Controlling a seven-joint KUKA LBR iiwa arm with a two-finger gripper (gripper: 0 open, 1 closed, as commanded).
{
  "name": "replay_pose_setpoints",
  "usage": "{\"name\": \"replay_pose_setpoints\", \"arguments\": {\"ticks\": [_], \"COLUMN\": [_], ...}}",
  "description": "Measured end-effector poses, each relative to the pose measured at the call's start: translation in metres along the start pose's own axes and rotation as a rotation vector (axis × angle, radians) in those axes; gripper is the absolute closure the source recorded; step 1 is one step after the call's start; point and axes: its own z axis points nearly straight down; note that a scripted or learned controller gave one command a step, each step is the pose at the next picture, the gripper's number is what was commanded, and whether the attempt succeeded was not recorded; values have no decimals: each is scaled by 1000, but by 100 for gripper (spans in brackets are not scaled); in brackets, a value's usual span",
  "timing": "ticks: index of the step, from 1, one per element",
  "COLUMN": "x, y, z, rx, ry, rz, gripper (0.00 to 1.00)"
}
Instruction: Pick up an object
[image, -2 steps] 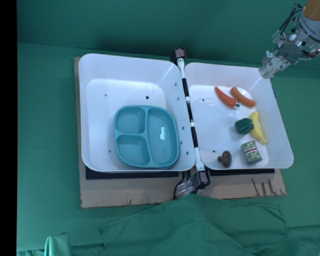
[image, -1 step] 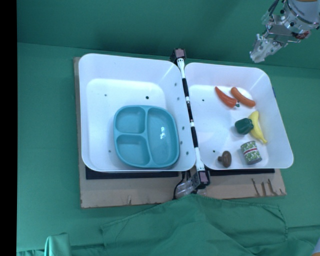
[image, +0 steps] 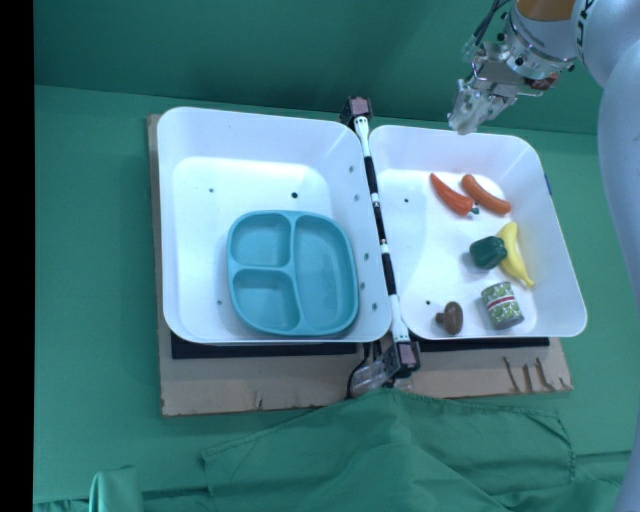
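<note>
The two white plastic bins (image: 200, 135) look smooth and shiny. The green cloth (image: 380, 455) looks soft and matt.

bright, even overhead light with a green-blue cast. the two white bins (image: 460, 150) are nearly blown out along their rims, with soft, short shadows. focus is slightly soft throughout; the gripper (image: 468, 118) near the top right corner looks blurred.

A single camera looks down from above the bench at a slant, far enough back to take in both white bins: left bin (image: 180, 215) mid-frame left, right bin (image: 560, 285) mid-frame right. The arm (image: 615, 110) enters at the upper right of the frame.
</note>
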Motion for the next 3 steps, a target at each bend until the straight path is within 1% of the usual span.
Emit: {"name": "replay_pose_setpoints", "arguments": {"ticks": [1,2,3], "x": [49,95,145], "y": [-11,-17,0], "z": [-48,-42,-47], "rx": [-4,0,-4], "ry": [0,1,0], "rz": [0,0,0], "gripper": [100,100,100]}}
